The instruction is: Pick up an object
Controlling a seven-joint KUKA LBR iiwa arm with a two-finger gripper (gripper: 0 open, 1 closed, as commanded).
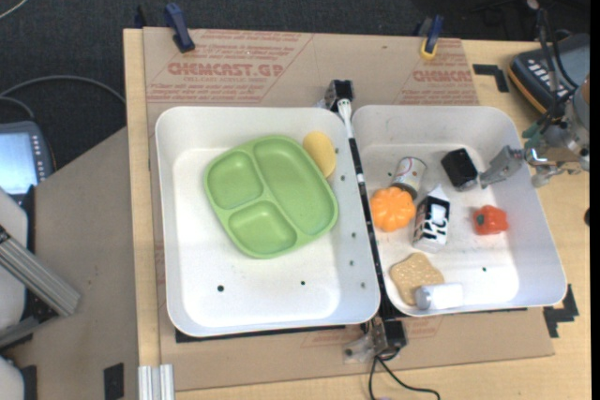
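Note:
The right bin [525,272] holds an orange pumpkin [394,208], a black-and-white carton [433,222], a red fruit [489,220], a black block [458,168], a small clear cup [408,171], a tan cracker [415,272] and a white-grey tube [441,296]. My gripper [502,166] reaches in over this bin's right rim. It hangs just right of the black block and above the red fruit. Nothing shows in its grasp.
The left bin [187,276] carries a green divided plate [270,197] with a yellow fruit [321,152] at its upper right corner. A ridge [361,211] separates the two bins. Clamps sit on the board's far edge.

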